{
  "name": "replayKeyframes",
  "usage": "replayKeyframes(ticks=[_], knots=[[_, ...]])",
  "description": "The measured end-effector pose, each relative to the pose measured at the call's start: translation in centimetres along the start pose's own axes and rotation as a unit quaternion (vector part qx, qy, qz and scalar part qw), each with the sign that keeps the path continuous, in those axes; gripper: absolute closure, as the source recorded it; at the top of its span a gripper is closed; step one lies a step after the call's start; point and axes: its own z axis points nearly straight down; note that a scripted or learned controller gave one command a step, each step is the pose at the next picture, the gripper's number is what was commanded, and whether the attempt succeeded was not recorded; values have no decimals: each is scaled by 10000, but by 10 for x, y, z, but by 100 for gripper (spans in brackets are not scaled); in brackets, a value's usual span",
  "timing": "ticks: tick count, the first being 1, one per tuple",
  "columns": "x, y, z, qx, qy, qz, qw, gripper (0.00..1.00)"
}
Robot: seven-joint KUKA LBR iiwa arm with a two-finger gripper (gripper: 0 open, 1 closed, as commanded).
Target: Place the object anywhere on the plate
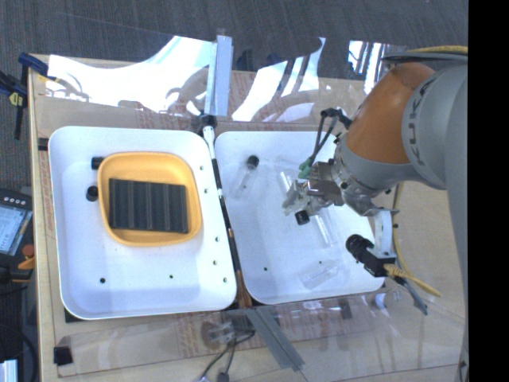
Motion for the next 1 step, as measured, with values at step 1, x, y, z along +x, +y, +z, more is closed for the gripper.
replayKeyframes(ticks=[1], knots=[[18,59,-3,-1,-2,-635,9980,100]])
